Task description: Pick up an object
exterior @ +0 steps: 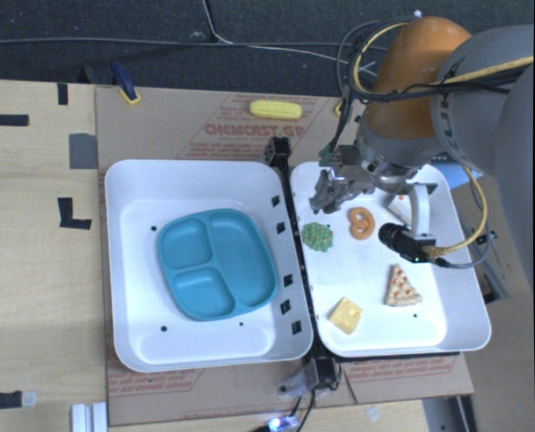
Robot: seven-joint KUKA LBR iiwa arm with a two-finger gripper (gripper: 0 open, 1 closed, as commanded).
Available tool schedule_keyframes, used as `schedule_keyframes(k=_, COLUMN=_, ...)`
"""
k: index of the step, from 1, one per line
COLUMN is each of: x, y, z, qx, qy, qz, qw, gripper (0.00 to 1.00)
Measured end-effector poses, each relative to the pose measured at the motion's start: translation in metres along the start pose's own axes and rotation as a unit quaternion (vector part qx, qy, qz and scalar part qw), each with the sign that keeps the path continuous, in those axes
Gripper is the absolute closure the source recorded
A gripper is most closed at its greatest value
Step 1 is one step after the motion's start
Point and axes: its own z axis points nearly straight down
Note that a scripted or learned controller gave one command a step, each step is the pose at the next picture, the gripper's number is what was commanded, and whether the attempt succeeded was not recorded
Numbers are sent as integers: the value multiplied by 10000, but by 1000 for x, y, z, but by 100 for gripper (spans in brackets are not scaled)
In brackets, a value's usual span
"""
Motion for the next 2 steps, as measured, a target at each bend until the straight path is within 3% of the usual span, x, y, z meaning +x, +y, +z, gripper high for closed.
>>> schedule_keyframes(k=2, x=114, y=0, z=0, qx=-1, qy=-4, qz=-1, qw=10000, gripper=100)
